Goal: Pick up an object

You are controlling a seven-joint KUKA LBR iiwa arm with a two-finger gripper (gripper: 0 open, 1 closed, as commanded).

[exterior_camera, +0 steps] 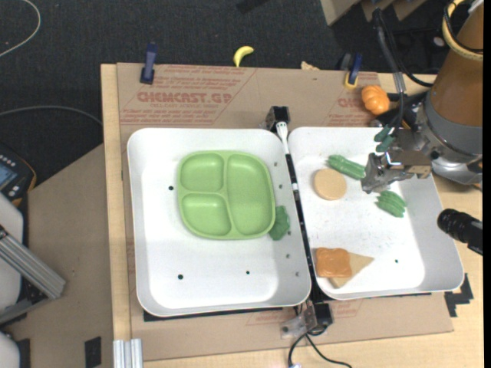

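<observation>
My gripper (375, 179) hangs over the upper middle of the right bin (430, 278), reaching in from the right. A long green pod (344, 165) lies just to its left. A second green piece (391, 202) rests just below and right of it. A round tan cookie (331, 184) sits left of the gripper, near the bin's left wall. An orange and tan wedge (338, 264) lies at the bin's front left. Nothing is visibly held.
The left bin (153, 267) holds a green divided plate (227, 194), with a small dark green piece (280, 222) at the plate's right edge. Behind the bins, a small orange toy (374, 98) and a yellow banana (243, 54) lie on the cardboard.
</observation>
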